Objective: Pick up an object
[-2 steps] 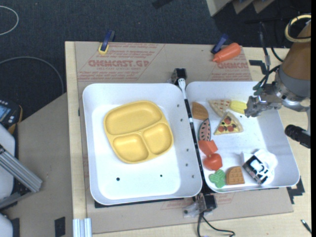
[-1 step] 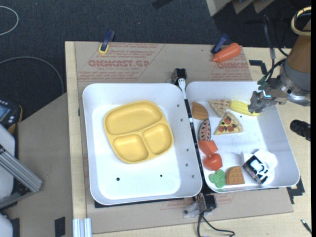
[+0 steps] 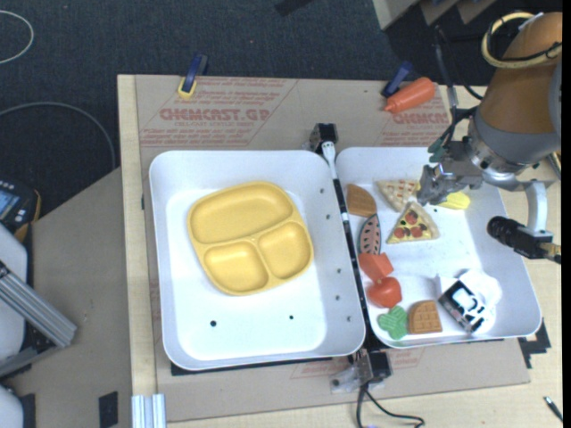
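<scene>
Camera view: gripper [image 3: 434,188] above pizza slice [image 3: 414,225] in right bin [image 3: 517,283]; grip indiscernible.

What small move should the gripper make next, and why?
Probably lower straight down a little: the gripper hangs in the right bin just above the pizza slice, with a yellow piece close beside it, and nothing shows between it and the slice.

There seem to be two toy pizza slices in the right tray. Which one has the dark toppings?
The lower pizza slice, its red face dotted with dark spots. The paler slice above it, left of the gripper, lacks them.
</scene>
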{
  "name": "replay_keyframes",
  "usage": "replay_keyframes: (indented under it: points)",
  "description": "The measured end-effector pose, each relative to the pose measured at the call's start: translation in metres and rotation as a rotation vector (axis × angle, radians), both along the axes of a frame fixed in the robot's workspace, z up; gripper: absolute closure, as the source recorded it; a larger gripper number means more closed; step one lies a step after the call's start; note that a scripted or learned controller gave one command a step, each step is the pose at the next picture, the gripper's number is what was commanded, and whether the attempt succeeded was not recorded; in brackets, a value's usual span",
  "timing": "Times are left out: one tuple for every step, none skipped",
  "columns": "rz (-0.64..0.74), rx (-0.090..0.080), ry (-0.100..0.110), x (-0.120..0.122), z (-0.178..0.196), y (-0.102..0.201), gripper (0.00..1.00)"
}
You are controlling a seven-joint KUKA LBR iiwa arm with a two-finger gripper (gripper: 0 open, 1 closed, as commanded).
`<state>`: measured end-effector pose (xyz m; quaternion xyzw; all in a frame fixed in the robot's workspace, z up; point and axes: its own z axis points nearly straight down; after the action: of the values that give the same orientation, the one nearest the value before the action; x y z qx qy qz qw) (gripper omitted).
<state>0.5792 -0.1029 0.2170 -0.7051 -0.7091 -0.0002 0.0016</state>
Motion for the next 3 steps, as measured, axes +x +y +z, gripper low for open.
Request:
replay_keyframes:
  points:
    - [0.001,-0.001,-0.006,0.008,0.013,0.053,1.0]
    - [0.001,-0.001,-0.005,0.022,0.01,0.111,1.0]
    - [0.0,0.0,0.002,0.013,-0.001,0.161,1.0]
